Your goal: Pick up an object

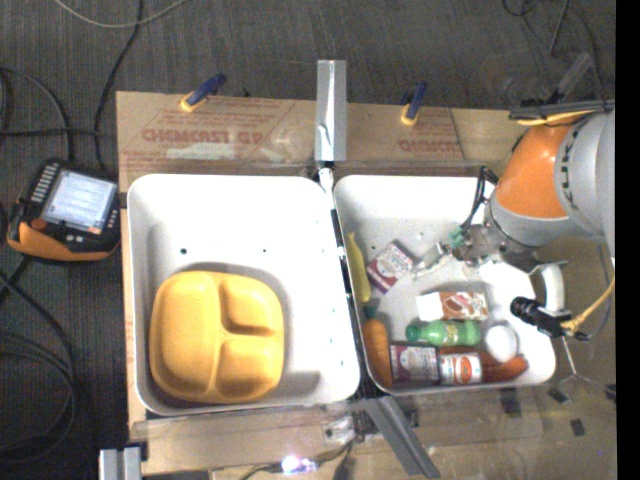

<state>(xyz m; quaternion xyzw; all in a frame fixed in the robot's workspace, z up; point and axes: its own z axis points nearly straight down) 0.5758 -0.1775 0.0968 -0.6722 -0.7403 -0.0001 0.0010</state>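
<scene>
Left bin point(140, 218) with yellow divided tray point(218, 333) toward its front-left corner. Grey arm point(560, 183) over right edge of right bin point(400, 193). Gripper point(466, 245) low near back-right corner, grip state impossible to tell. Along front edge: carrot point(376, 348), green bottle point(445, 331), white egg point(500, 344).

Far left on dark grey carpet point(420, 28): an orange-and-black handheld control pendant with a lit screen point(70, 208), lying flat, black cables point(22, 318) looping near it. At the top, a thin white cord point(130, 13) curling across. Behind the bins, a brown printed cardboard sheet point(230, 138), pinned by two blue-and-yellow clamps point(203, 91), well apart. Between them, an upright grey metal bar point(331, 108).
</scene>
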